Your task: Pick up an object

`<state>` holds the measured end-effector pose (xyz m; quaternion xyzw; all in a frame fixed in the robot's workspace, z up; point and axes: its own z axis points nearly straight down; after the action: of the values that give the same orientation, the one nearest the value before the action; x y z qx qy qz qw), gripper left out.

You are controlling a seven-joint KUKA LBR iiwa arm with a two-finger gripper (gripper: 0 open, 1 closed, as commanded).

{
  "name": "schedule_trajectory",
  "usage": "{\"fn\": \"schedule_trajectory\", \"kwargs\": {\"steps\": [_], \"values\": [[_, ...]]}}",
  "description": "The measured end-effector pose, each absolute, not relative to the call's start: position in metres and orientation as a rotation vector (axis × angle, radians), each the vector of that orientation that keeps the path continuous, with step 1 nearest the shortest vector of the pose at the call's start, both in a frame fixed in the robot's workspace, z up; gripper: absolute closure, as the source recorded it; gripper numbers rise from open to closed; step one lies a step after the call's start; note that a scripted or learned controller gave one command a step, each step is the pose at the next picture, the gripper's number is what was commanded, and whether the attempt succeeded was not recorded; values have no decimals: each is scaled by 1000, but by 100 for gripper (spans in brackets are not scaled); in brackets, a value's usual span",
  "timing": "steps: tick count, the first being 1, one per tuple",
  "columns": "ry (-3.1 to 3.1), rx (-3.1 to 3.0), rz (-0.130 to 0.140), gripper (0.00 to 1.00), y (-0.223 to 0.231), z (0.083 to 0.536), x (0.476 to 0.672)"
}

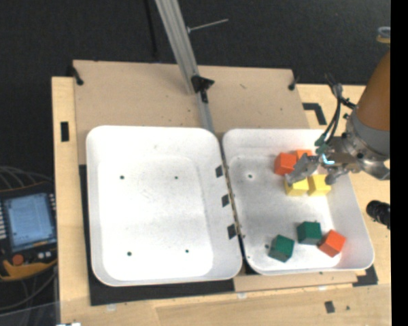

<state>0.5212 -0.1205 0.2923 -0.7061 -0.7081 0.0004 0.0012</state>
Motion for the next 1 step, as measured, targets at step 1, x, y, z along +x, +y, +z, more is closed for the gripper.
{"fn": "schedule_trajectory", "kwargs": {"steps": [1], "values": [[-2224, -2222, -3, 0, -121, 295, 522]]}}
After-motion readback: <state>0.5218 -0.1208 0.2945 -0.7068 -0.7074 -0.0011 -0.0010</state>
